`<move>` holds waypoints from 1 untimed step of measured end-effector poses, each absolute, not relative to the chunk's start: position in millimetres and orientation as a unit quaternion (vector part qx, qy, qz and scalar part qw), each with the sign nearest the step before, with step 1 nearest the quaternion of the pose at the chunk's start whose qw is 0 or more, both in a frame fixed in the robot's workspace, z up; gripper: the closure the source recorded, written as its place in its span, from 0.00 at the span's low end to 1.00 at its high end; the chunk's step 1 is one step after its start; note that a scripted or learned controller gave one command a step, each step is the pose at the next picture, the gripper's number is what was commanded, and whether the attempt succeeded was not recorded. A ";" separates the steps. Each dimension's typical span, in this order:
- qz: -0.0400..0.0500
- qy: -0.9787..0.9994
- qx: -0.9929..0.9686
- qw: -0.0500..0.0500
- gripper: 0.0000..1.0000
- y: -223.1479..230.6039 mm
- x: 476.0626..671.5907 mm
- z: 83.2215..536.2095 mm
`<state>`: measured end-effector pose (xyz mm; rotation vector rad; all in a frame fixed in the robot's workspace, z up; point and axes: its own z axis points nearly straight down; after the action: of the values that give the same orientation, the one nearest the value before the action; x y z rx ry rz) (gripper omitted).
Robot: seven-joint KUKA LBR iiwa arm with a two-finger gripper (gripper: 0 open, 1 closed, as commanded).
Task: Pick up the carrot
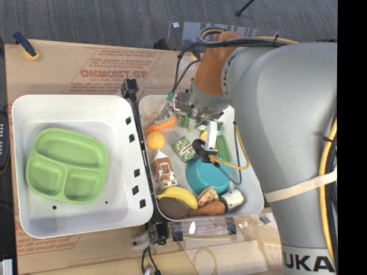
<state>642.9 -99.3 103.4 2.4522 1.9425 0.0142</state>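
The gripper (184, 114) hangs low at the top of the right bin (250, 195), and I cannot tell its state. The carrot (160, 124) lies just to its left, long axis running left-right, tilted slightly.

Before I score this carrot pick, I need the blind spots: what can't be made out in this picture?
- Tool: camera view; the wrist covers its fingertips, so whether it has a grip is unclear.
- Carrot: right end hidden under the tool.
- Right bin: the arm covers its right side.
- Small carton: print too small to read.
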 end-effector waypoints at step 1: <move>0.004 0.462 0.887 0.000 0.00 -112.5 646.0 98.7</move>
<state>646.0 -112.5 98.7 2.7864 1.4520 0.0140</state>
